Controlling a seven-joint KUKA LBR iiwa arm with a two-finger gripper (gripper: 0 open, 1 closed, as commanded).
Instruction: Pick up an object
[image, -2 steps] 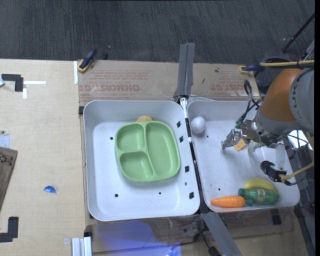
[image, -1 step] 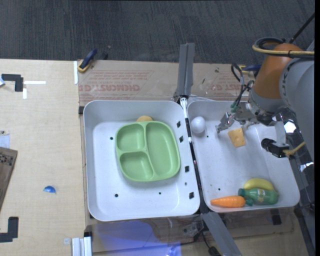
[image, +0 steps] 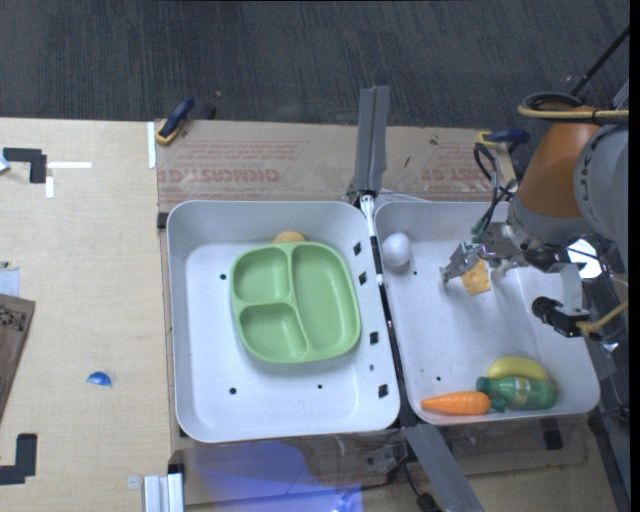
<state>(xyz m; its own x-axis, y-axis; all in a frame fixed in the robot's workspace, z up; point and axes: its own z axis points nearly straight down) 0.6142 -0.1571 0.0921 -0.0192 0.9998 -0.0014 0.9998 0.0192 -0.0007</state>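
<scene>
Right bin (image: 440, 350) as landmark. Near edge crowded: carrot (image: 456, 404), green bottle (image: 518, 392), banana (image: 516, 368). Bin middle open floor. White ball (image: 396, 250) at far-left corner. Gripper (image: 468, 268) near far wall, fingers pinching tan chunk (image: 478, 279). Green tray (image: 296, 300) in left bin.

Smooth plastics on a pale wood counter

The two white plastic bins (image: 190, 330) look smooth and faintly glossy, the green divided plastic plate (image: 296, 301) matt; the light wood-grain counter (image: 80, 300) is matt, with brown printed cardboard (image: 250, 160) at the far edge.
</scene>
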